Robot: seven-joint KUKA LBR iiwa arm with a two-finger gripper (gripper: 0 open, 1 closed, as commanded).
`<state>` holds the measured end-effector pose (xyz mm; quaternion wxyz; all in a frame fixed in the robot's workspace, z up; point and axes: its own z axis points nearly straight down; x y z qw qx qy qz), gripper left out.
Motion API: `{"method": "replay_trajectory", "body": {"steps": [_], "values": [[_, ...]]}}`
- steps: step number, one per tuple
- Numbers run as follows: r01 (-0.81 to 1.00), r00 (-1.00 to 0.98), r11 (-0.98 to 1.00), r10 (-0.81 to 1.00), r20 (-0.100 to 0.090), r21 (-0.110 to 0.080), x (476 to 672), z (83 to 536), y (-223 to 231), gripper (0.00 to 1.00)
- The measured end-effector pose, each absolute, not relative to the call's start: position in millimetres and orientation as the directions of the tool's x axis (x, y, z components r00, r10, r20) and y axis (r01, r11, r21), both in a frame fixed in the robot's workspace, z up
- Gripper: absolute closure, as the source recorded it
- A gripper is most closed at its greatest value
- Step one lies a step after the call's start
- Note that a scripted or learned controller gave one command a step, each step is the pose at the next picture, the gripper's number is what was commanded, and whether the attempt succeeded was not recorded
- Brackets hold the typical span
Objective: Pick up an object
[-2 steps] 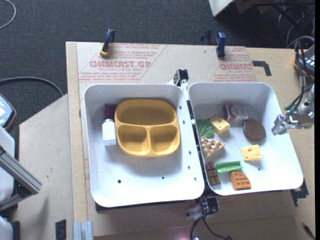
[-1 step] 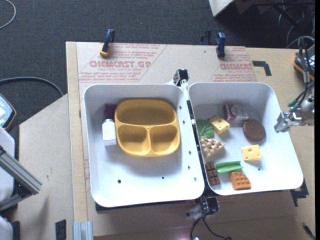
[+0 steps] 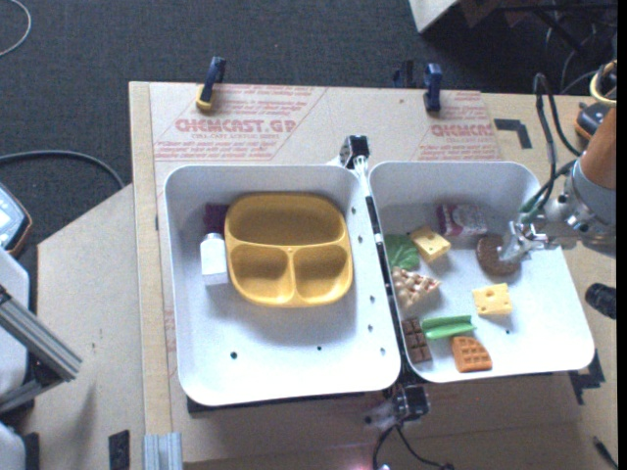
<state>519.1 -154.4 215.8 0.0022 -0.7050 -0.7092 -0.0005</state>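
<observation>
My gripper (image 3: 511, 248) reaches in from the right and hangs low over the right bin (image 3: 549, 351), right at a round brown cookie (image 3: 492, 257). Around it in that bin lie a yellow cheese wedge (image 3: 429, 243), a second cheese piece (image 3: 492, 301), a dark red wrapped item (image 3: 460, 219), a green leaf (image 3: 401, 254), a nut cluster (image 3: 414, 286), a chocolate bar (image 3: 416, 340), a green bean pod (image 3: 447, 326) and an orange waffle (image 3: 471, 353). Nothing shows between the fingers.
The left bin (image 3: 196, 360) holds a yellow divided plate (image 3: 287, 248), a small white bottle (image 3: 214, 258) and a dark purple item (image 3: 216, 215). Blue clamps (image 3: 432, 86) hold the board at the back. Cables run at the right edge.
</observation>
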Motion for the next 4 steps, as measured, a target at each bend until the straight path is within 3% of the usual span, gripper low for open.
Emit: {"method": "replay_trajectory", "body": {"steps": [1,2,3,4], "values": [[1.000,-0.007,0.007,1.000,0.004,-0.002,511.2,229.4,-98.8,1.00],[1.000,-0.006,0.006,1.000,0.003,-0.004,512.7,215.1,-46.2,1.00],[1.000,0.000,0.000,1.000,0.002,-0.003,506.9,218.0,-50.0,1.00],[1.000,0.000,0.000,1.000,-0.001,0.004,513.6,234.9,-57.9,1.00]]}}
